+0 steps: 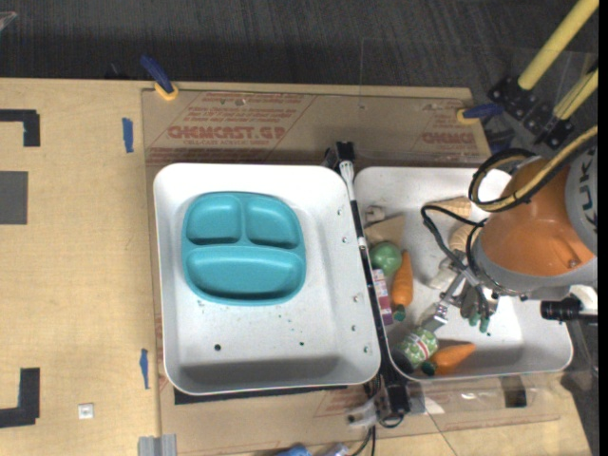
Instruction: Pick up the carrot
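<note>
Two orange carrots lie in the right bin (541, 350). One carrot (403, 281) points away from the camera near the bin's left wall, just right of a green round fruit (386, 256). The other carrot (454, 354) lies sideways by the front wall, touching a green and white item (418, 348). My gripper (465, 310) hangs over the middle of this bin, to the right of the first carrot and above the second one. It touches neither, and nothing orange sits in it.
A teal divided plate (245, 246) rests in the left bin (190, 350). A pink and purple packet (382, 291) lies along the right bin's left wall. Cables and the orange wrist band (532, 236) crowd the right bin's right half.
</note>
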You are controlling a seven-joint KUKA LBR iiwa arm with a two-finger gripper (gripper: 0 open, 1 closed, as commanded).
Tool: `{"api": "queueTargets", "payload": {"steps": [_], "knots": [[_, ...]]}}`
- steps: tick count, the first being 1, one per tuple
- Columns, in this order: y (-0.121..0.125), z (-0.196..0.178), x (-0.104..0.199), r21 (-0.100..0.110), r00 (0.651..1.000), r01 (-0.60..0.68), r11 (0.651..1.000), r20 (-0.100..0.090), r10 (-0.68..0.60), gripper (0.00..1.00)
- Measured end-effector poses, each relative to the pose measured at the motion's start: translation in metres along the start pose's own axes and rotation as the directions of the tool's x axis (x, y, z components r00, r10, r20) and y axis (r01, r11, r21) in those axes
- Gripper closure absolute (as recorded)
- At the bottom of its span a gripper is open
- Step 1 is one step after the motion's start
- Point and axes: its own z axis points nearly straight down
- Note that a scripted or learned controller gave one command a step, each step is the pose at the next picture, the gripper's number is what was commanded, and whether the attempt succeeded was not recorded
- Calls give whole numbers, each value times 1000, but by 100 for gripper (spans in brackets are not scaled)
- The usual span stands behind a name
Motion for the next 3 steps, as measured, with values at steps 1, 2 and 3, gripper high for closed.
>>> {"api": "queueTargets", "payload": {"steps": [1, 2, 3], "knots": [[49, 11, -71, 17, 972, -231, 973, -39, 232, 0], [51, -2, -73, 14, 973, -229, 973, -33, 229, 100], [51, -1, -73, 14, 973, -228, 974, -34, 228, 0]]}}
